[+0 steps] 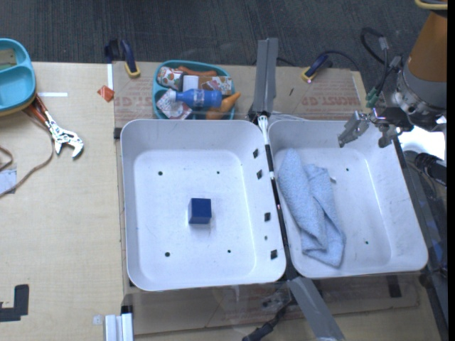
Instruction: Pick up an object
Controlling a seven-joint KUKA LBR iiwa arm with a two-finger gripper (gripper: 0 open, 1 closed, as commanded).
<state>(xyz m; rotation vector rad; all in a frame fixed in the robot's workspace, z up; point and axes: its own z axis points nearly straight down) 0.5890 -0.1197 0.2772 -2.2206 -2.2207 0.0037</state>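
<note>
A small blue cube (200,211) rests near the middle of the left white bin (142,155). A crumpled light-blue cloth (311,206) lies along the left half of the right white bin (377,261). My gripper (368,128) hangs above the far right corner of the right bin, well off from the cloth and the cube. Its two fingers (350,131) are spread apart with nothing between them.
A blue tub (193,91) of snack packets and a bottle stands behind the left bin. A wrench (60,136) and a blue dish (14,73) lie on the wooden bench to the left. A grey divider post (264,73) rises between the bins. Cables run at the right.
</note>
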